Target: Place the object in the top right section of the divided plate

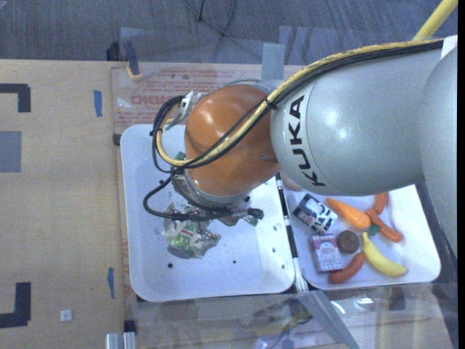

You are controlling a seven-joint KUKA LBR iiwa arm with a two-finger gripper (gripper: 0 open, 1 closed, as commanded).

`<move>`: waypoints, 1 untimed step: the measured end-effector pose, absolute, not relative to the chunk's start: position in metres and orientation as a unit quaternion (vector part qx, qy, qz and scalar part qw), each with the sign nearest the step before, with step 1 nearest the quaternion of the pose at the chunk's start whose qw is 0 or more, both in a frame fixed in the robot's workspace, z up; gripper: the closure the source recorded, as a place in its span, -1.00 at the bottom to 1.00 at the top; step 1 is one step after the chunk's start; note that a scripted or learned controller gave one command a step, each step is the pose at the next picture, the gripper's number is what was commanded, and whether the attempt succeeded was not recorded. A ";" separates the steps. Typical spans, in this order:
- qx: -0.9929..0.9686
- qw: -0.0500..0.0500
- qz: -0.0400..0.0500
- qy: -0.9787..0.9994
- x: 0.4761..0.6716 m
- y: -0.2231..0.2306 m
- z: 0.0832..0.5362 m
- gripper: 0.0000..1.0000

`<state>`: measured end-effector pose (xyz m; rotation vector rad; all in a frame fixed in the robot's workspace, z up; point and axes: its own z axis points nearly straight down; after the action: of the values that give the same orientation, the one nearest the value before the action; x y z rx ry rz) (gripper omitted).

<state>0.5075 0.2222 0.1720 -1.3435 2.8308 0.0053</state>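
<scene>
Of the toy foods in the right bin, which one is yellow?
The banana, lying at the bin's lower right edge. The carrots above it are orange and the sausage beside it is red.

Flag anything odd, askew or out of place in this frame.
No divided plate can be made out. The arm covers most of the left bin; toy food, including a banana and carrots, lies jumbled in the right bin.

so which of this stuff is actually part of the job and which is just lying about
Job in hand:
- gripper, low over the left bin

Lying about, all in the right bin:
- banana
- orange carrot
- red sausage
- pink box
- brown round piece
- black-and-white toy
</scene>
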 end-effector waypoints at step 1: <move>-0.447 0.004 0.001 0.895 0.575 0.182 0.215 1.00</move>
<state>0.5745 0.1822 0.2153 -1.4003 2.8024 0.0024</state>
